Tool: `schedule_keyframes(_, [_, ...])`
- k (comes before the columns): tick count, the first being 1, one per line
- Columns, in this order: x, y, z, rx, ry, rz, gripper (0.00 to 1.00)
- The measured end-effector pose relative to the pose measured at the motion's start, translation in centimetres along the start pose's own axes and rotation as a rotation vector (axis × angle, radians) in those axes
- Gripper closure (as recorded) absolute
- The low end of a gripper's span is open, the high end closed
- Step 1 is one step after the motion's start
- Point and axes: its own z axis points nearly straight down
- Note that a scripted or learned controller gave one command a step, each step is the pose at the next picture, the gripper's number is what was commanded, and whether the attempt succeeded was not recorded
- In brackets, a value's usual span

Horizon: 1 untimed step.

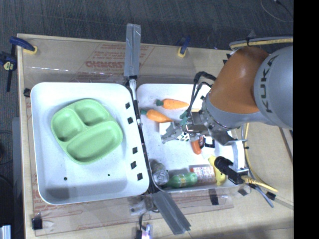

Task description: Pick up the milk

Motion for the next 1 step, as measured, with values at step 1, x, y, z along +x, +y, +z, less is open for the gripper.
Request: schedule_keyframes(1, [-2.87,4.12,7.94,0.001,0.000,0.006,0.00])
